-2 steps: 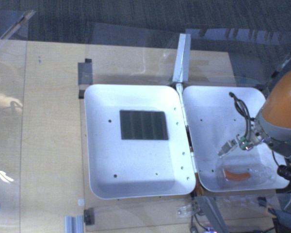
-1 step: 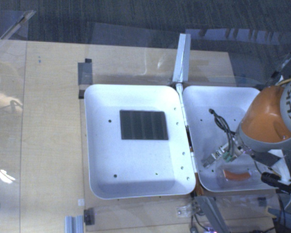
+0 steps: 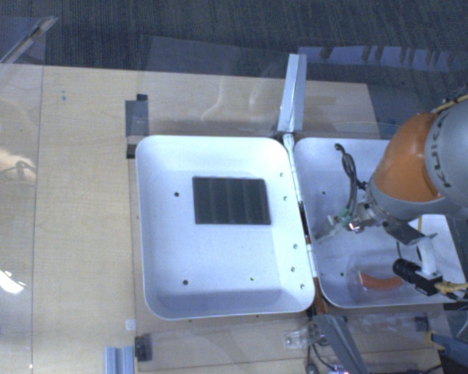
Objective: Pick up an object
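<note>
My gripper point(image 3: 342, 224) is low in the right bin point(image 3: 327, 178), near its left wall, with the grey arm and its orange band point(image 3: 402, 170) reaching in from the right. A small greenish bit shows at the gripper's tip, too small to identify. An orange-red elongated object point(image 3: 378, 281) lies on the floor of the right bin near its front edge, to the right of and below the gripper, apart from it. A dark grey ribbed rectangle point(image 3: 231, 201) lies flat in the middle of the left bin point(image 3: 164, 248).
A thin black cable point(image 3: 346, 168) curls over the back of the right bin. A metal divider post point(image 3: 292, 100) stands behind the seam between the bins. The wooden bench point(image 3: 78, 209) stretches away to the left.
</note>
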`<action>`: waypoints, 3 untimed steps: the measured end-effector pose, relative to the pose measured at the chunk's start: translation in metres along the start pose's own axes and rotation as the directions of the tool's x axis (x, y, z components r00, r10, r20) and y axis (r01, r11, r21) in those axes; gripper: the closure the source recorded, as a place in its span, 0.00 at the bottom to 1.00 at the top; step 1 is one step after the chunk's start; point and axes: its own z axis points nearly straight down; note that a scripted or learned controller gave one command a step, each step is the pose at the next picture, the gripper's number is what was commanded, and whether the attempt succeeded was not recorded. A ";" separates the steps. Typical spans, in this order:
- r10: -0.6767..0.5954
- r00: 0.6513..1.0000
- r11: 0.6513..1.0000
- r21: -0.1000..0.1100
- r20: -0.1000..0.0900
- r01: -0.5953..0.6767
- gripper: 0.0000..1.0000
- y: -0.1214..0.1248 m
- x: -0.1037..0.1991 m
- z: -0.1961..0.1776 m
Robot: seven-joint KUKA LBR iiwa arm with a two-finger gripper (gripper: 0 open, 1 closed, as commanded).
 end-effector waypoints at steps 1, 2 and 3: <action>0.355 0.935 0.935 0.003 0.001 -0.355 0.00 0.045 -0.039 0.002; 0.390 0.921 0.921 0.007 0.002 -0.390 0.00 0.010 -0.106 -0.139; 0.452 0.892 0.892 0.012 0.001 -0.452 0.00 -0.065 -0.062 -0.068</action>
